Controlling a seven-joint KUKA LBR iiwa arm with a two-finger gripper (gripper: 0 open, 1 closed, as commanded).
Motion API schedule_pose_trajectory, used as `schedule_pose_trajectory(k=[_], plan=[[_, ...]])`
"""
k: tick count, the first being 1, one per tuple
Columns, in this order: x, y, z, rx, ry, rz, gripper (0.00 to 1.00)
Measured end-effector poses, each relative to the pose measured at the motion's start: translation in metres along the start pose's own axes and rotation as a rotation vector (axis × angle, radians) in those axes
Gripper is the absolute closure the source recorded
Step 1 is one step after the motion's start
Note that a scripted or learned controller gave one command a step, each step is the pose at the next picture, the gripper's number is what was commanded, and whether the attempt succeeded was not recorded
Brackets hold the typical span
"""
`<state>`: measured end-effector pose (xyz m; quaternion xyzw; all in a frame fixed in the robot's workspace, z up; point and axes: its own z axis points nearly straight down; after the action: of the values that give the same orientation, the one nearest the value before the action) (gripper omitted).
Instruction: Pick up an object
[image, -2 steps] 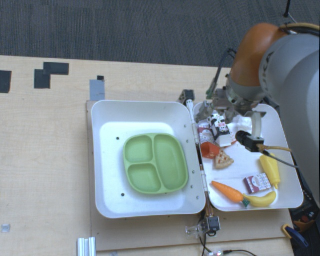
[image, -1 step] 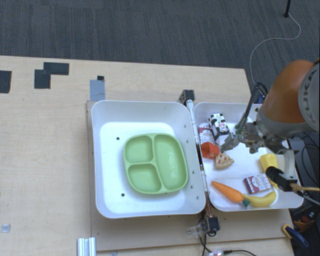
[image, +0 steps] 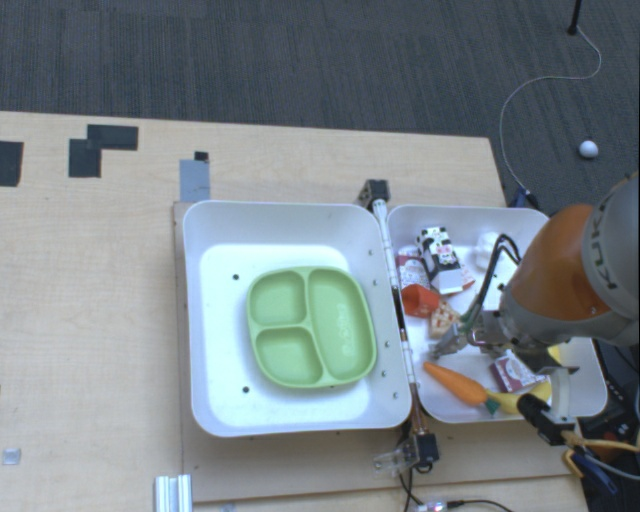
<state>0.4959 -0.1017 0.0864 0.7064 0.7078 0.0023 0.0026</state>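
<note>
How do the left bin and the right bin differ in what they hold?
The left bin holds one thing, a green divided plate, lying flat near its middle. The right bin holds many small things, among them a toy carrot and a black-and-white toy figure. The arm reaches over the right bin, not over the left bin. Both bins are white and shallow.

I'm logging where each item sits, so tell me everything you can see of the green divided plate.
The green divided plate is a pale green, rounded-rectangle dish that looks like matte plastic. Raised ridges split it into three compartments: one long one on the side nearer the right bin, two smaller ones on the other. It lies flat and face up, slightly rotated, near the middle of the left bin. It touches only the bin's floor.
</note>
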Motion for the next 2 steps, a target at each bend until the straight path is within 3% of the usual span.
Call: schedule_pose_trajectory(k=[1,2], plan=[[0.0002,0.0024,-0.0114,-0.006,0.0,-0.001,1.0],[0.0002,0.0023,-0.0113,-0.006,0.0,-0.001,0.0]])
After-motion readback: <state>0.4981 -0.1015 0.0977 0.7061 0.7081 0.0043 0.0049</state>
